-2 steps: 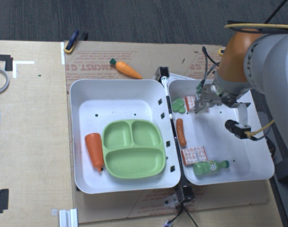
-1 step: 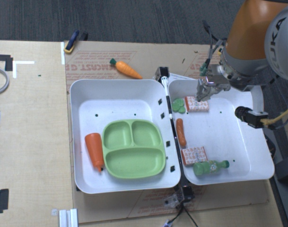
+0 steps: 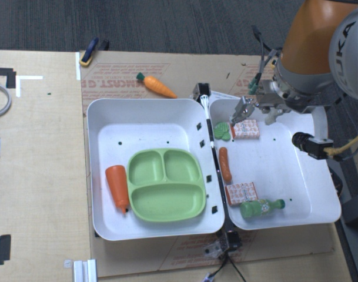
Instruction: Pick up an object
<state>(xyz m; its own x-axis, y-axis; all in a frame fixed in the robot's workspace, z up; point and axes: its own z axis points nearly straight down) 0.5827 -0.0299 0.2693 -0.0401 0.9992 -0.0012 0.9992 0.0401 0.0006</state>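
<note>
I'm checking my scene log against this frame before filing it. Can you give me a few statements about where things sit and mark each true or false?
1. The green divided plate lies in the left bin. True.
2. The green bottle stands upright in the right bin. False: it lies on its side near that bin's front edge.
3. A toy carrot lies on the cardboard outside both bins. True.
4. The sausage rests on the plate. False: it lies in the right bin, near the divider.
5. The gripper hangs over the right bin's far left corner. True.
</note>
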